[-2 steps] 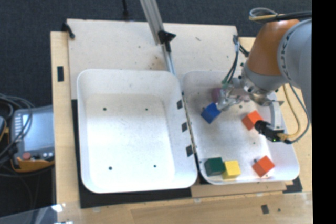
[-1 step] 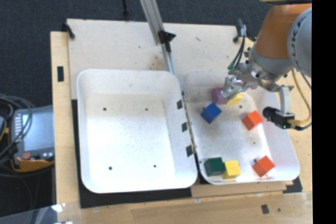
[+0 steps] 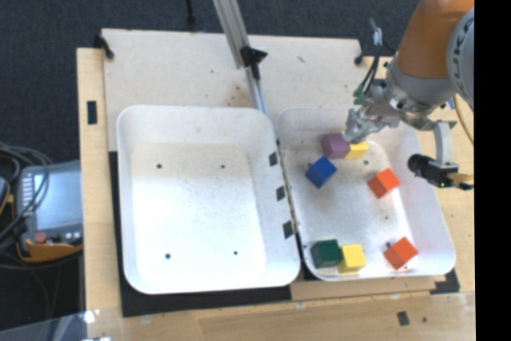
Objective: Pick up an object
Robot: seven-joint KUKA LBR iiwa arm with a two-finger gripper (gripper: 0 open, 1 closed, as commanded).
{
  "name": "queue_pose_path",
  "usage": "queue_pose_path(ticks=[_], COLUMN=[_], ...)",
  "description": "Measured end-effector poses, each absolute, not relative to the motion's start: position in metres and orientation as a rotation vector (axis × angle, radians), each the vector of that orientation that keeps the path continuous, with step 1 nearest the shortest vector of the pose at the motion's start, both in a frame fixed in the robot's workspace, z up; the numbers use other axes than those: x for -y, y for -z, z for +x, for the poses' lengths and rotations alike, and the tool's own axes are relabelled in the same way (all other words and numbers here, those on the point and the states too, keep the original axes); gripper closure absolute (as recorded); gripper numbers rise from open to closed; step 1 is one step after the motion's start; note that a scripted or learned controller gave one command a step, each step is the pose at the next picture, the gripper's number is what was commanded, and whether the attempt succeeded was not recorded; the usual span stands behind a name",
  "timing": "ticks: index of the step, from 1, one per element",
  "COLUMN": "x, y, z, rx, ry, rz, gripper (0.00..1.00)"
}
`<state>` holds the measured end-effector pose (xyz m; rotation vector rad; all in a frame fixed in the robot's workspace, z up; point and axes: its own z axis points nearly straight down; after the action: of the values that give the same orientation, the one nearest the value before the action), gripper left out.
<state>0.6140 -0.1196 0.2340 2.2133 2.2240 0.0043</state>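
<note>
The right bin [image 3: 423, 208] holds several coloured blocks. A purple block [image 3: 334, 144] and a yellow block [image 3: 356, 148] lie together near its back. A blue block [image 3: 320, 172] sits in the middle, with an orange block [image 3: 383, 183] to its right. Along the front edge lie a green block [image 3: 325, 253], a second yellow block [image 3: 352, 256] and a second orange block [image 3: 400, 252]. My gripper [image 3: 357, 129] hangs low over the purple and yellow pair, just above the yellow one. Nothing shows between its fingers.
The left bin [image 3: 200, 200] sits beside the right one. A slanted metal pole [image 3: 227, 0] rises from the back between the bins. A black cable clip [image 3: 431, 168] juts from the arm over the right bin's rim. A grey device [image 3: 48, 204] sits off the bench at left.
</note>
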Motion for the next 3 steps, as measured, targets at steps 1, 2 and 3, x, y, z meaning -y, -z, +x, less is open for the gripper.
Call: queue_pose_path(ticks=[1,2,3], x=[0.062,0.008,-0.046], y=[-0.241,-0.246,-0.252], z=[0.606,0.597,0.593], rx=[-2.230,-2.231,-2.231], ry=[-0.003,-0.002,-0.004], rz=[2.213,2.214,2.212], gripper=[1.00,1.00,1.00])
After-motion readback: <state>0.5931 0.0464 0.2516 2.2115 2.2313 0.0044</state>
